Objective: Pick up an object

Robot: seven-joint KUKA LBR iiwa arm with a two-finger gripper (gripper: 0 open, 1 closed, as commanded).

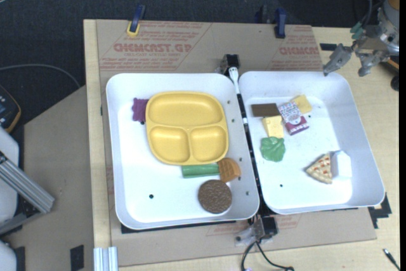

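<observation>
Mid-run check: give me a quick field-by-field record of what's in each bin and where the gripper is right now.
left bin: yellow divided tray, purple piece, green stick, orange-brown piece, brown round patty
right bin: brown bar, yellow pieces, red-and-white packet, green lump, pizza slice
gripper: above the right bin's far right corner, fingers spread, nothing between them
</observation>
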